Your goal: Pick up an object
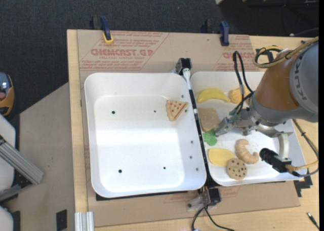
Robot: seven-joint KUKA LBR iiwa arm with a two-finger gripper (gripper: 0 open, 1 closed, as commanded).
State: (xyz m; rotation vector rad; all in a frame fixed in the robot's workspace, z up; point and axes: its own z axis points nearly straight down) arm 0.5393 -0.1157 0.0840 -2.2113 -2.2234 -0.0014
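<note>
— Where do your fingers stand?
— My gripper [226, 125] hangs over the right bin [283, 173]; open or shut, I cannot tell. The green piece [209, 137] lies just below-left

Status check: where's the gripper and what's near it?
Gripper low in right bin, over green item beside tan slice. Nothing seen held. Croissant, cookie, banana close by.

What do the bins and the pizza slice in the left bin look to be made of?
Left bin: likely thin moulded plastic, glossy white, with rounded corners and a soft sheen. Pizza slice: probably a plastic or rubber toy, matte tan with red dots; which one is unclear.
</note>
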